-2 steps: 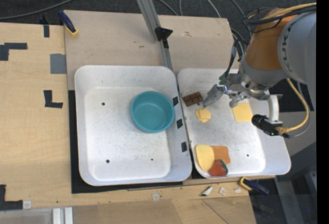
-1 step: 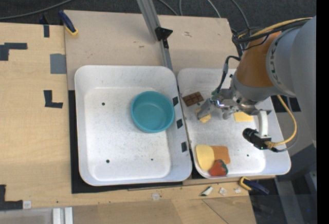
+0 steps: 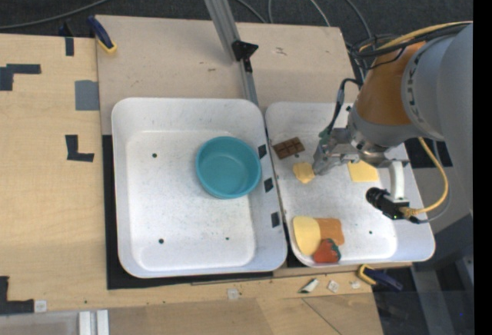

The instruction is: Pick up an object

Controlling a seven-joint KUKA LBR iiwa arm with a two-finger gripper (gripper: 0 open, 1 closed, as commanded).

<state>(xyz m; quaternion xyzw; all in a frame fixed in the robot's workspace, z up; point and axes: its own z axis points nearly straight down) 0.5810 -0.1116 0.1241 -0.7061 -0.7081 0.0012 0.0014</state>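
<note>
Cheese cube (image 3: 304,173), small and yellow, lies in right bin (image 3: 384,249), upper-left part, just below brown chocolate piece (image 3: 289,147). Likely target, judging by how close end effector (image 3: 321,163) sits: it is low over the bin floor, just right of the cube, maybe touching its edge. Cannot tell how the end effector is set; dark blur, nothing seen held.

Other items in the same bin: flat yellow slice (image 3: 363,171) to the right, partly under the wrist; pale yellow wedge (image 3: 306,233), orange piece (image 3: 331,229) and red piece (image 3: 327,253) clustered at the near-left corner. Blue bowl (image 3: 227,166) sits alone in left bin (image 3: 146,134). Both bins rest on the counter (image 3: 46,111).

To do this step well: centre over the cube, not beside it, straddle it on both sides, go down almost to the floor, close, then lift straight. Risks, as a judgement: the cube is small and may get pushed or tip out; chocolate is near enough to get nudged.
</note>
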